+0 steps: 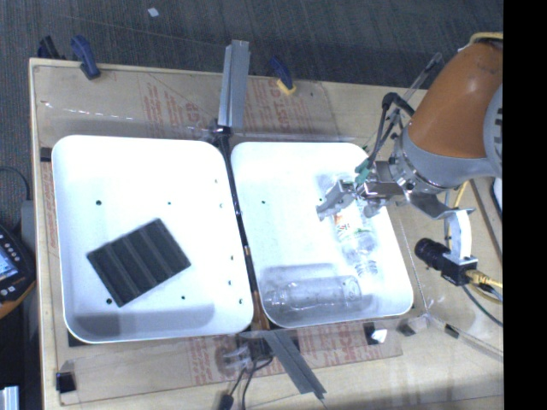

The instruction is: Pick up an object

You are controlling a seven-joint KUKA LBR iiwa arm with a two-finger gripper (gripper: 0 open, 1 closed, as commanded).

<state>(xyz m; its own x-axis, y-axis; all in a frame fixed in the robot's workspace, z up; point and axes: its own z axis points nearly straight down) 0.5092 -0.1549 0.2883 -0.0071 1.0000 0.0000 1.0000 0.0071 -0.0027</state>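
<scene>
While the gripper (342, 196) hovers low over the right bin (256, 229), fingers' state impossible to tell, it looks like the reach step, with a small clear bottle (355, 239) just below it, so next comes a clean descent and squeeze.

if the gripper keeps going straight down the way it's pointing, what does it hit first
Probably the small clear plastic bottle lying just under the gripper in the right bin. Height is hard to judge from this slanted view, so it might meet the bin floor beside it.
</scene>
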